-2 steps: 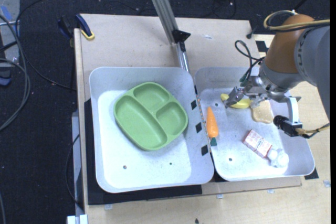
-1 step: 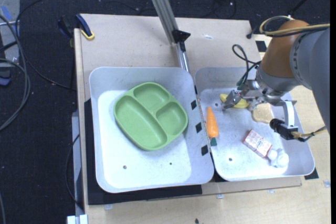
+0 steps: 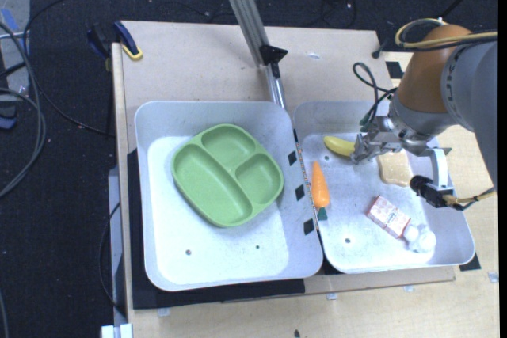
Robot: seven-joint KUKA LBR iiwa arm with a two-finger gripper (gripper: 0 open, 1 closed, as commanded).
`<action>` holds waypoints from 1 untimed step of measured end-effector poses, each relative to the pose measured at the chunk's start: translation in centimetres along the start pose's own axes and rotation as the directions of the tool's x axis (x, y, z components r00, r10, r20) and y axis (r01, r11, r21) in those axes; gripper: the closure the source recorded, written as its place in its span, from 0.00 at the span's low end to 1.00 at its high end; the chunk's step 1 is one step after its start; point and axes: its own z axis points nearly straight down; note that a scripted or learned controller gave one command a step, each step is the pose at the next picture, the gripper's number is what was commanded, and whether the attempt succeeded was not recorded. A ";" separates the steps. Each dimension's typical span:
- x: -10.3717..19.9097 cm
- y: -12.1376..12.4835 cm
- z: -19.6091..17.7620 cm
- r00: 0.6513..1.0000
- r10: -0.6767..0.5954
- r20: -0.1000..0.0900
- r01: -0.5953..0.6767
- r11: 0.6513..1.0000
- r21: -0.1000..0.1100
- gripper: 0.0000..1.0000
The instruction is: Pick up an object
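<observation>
A tan wooden surface (image 3: 333, 51) is seen from above, carrying two shallow white bins side by side: a left bin (image 3: 158, 249) and a right bin (image 3: 356, 253). One grey arm (image 3: 467, 83) with an orange band reaches in from three o'clock. One green divided plate (image 3: 227, 174), with three compartments, is set in the left bin. In the right bin, five things are counted. One slice of bread (image 3: 394, 168) lies at three o'clock of the claw (image 3: 363, 150), partly hidden by it. One red-and-white carton (image 3: 387, 215) is angled from ten to four o'clock. One carrot (image 3: 319, 184) lies with its long axis running twelve to six o'clock, beside the bin's left wall. One banana (image 3: 339, 145) lies just beside the claw at nine o'clock. One small white object (image 3: 420, 237) rests at the carton's four o'clock end. Whether the claw is released or clenched cannot be told.
</observation>
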 end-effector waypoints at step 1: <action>-0.1 -0.1 -4.3 1.000 0.001 -0.001 -0.001 1.000 -0.002 1.00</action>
